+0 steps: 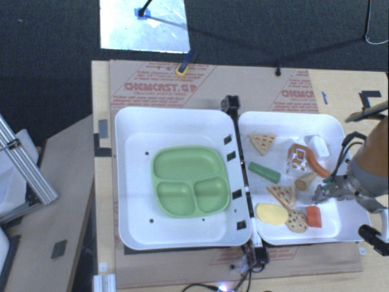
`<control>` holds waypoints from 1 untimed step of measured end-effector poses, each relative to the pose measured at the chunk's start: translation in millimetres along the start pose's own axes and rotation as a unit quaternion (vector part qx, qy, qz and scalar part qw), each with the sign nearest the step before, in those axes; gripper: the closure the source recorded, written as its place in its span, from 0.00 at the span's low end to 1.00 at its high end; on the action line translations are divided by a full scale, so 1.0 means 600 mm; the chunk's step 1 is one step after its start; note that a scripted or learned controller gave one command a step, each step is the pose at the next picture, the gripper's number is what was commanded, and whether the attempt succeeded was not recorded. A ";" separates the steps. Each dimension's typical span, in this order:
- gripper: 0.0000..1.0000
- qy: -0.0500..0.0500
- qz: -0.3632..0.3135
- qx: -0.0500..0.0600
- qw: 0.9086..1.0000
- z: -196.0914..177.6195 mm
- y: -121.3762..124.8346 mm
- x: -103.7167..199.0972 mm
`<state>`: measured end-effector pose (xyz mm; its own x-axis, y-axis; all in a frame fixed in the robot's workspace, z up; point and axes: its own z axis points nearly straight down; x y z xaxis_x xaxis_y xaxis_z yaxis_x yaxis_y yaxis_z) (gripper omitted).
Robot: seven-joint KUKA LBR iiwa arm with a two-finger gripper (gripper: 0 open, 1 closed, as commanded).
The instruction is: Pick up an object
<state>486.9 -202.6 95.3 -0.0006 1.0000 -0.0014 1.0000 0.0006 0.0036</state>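
My jaws [320,191], whether spread or clenched I cannot tell, hover by the red block [313,216]: light, stiff, best pinched across its flat sides

Arm [372,163] cut off at right edge

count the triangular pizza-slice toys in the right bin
2. One pizza slice lies near the right bin's back left corner. The other pizza slice lies lower, just above the yellow piece. The arm may hide more at the right.
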 end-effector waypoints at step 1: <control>1.00 0.000 -0.002 -0.001 1.000 -0.076 0.004 0.011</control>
<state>489.3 -195.8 140.9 -0.0043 1.0000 -0.0017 1.0000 0.0043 0.0047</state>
